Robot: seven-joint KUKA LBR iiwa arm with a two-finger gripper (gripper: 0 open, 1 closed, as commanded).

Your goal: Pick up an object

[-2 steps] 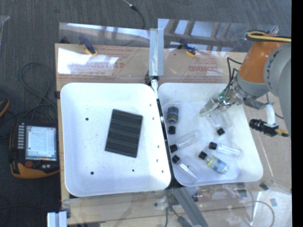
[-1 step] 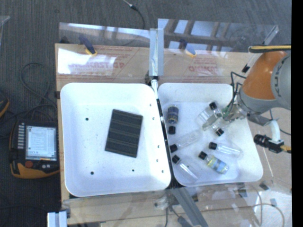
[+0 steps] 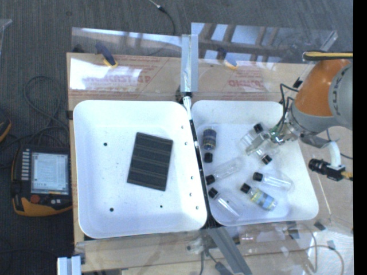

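The grey arm with its orange band (image 3: 321, 93) reaches in from three o'clock, its gripper (image 3: 277, 135) low over the upper right part of the right white bin (image 3: 298, 205). I cannot tell how its claw stands. Just beside it, at nine o'clock, lies a clear plastic vial with a black cap (image 3: 253, 137); similar vials (image 3: 273, 180) scatter across that bin. A dark ribbed rectangular pad (image 3: 150, 160) lies in the left white bin (image 3: 92, 211).
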